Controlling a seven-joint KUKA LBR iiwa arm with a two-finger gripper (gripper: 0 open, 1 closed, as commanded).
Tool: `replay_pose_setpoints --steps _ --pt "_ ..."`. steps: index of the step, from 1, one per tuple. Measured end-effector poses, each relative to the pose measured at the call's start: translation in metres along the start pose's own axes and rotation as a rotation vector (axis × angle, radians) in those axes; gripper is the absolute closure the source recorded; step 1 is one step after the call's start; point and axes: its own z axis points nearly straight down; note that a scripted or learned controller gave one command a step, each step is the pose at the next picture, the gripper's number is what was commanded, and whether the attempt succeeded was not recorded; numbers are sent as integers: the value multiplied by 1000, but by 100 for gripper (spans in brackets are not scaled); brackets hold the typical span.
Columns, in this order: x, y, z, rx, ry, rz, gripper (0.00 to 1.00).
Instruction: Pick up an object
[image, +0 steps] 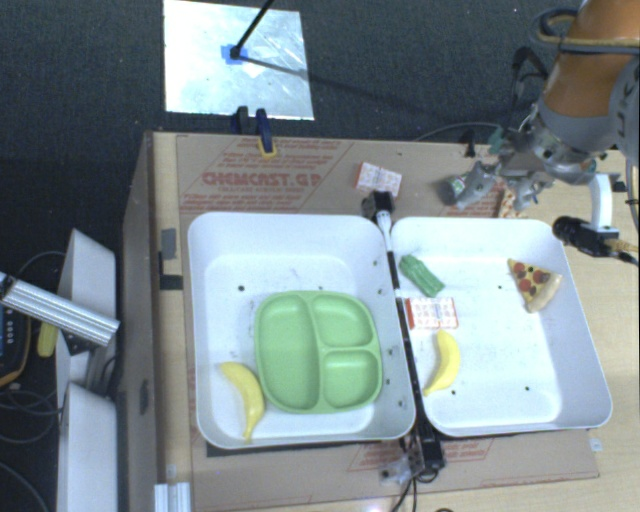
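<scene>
A brown cardboard-covered bench (300, 175) with red print stands on dark, speckled carpet floor (70, 120). Beyond its far edge lies a shiny, silvery square sheet (215, 70). At the left, white panels (85, 290) and a ribbed metal bar (60, 308) stand beside the bench.

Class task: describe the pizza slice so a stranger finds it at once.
Start at the right-hand white bin. Near its far right corner lies a pizza slice, well away from the banana. It alone is triangular, tan with red spots.
</scene>
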Motion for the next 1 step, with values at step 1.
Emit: replay_pose_setpoints --steps 1 --pt "-22 -61 83 4 -1 2 0"
